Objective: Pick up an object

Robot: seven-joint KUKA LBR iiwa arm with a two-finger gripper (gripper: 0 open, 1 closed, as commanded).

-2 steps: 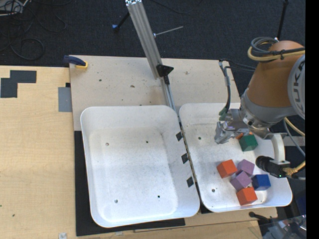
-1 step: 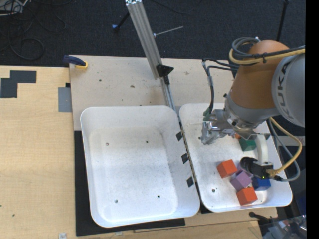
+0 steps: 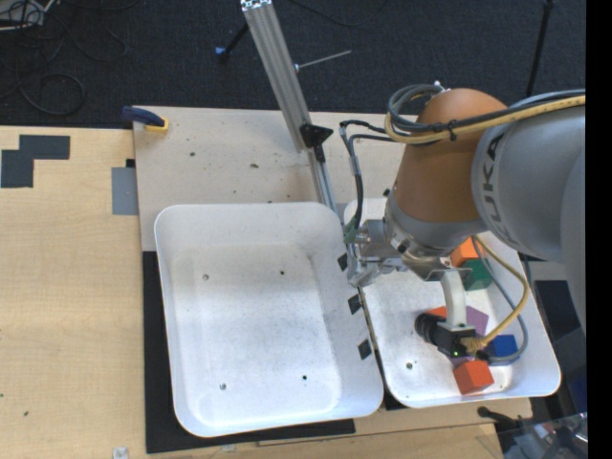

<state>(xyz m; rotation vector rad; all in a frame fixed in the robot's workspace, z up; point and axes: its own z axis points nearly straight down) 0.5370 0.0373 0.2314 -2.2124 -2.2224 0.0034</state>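
Big grey arm [image 3: 540, 185], smooth rounded casing, dark letters "UK" printed on the side. Glossy orange band [image 3: 440, 165], dome-shaped, above the wrist. Bundle of cables [image 3: 413, 113], grey and yellow, looped over the top of the band. Thin black lead [image 3: 356, 175] trailing down beside it. Under the band a grey collar [image 3: 426, 232], then bare metal fittings [image 3: 368, 256].

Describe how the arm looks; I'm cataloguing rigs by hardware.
The arm is grey, bulky and rounded, with dark lettering on its side. An orange band sits above the silvery wrist. Grey and yellow cables loop over it.
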